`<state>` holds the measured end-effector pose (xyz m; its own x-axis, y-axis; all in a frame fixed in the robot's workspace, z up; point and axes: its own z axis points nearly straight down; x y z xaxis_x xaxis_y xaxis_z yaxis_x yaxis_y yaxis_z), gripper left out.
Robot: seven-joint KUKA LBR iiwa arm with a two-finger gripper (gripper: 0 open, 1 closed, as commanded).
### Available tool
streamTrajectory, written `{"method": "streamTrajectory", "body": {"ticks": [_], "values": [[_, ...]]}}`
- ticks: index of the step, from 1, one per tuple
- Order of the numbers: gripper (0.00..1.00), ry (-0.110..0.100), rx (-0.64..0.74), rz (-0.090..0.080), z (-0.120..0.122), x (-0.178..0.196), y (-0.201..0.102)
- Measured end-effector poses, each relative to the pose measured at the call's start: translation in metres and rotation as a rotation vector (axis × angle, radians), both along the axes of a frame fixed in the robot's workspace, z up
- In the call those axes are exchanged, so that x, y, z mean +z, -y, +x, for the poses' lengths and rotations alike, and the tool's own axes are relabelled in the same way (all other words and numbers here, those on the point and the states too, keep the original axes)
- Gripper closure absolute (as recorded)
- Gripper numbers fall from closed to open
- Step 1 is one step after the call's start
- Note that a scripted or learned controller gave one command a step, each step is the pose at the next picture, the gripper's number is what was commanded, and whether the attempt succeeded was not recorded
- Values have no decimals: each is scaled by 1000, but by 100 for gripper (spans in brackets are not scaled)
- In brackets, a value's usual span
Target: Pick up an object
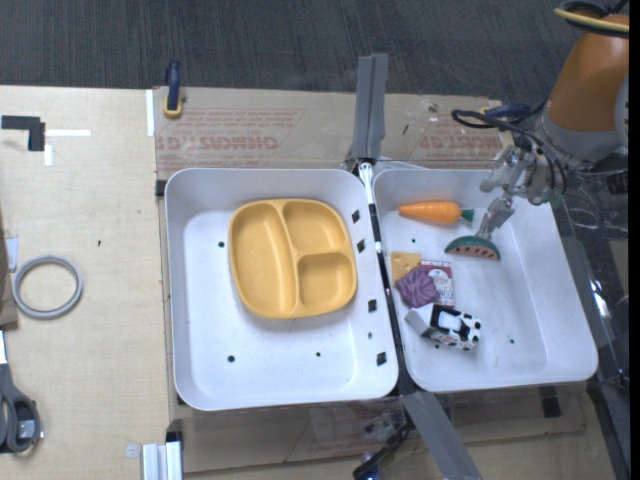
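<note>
- Hovering: end effector (497,211) at right bin's (560,258) far edge, fingers apart, holding nothing.
- Target: green-rimmed red toy watermelon slice (472,248) just below it.
- Likely light, rigid, slick plastic; pinch across flat faces.

1. A grey ring (45,286) lies flat on the counter (90,368), well left of the bins
2. A blue-handled clamp (173,90) stands at the cardboard sheet's (260,133) back left corner
3. What may be scissors (18,423) sit at the left edge
4. A black bracket (26,128) lies far left
</note>
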<state>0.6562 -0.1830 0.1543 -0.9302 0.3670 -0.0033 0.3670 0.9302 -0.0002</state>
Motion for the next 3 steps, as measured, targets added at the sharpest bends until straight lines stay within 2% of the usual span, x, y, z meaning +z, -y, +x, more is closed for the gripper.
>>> {"method": "streamTrajectory", "body": {"ticks": [1, 2, 3], "values": [[0, 0, -213, 1, -18, -62, -63], [100, 4, -209, -2, -16, -51, -63], [100, -1, -574, 1, -27, 38, -140]]}}
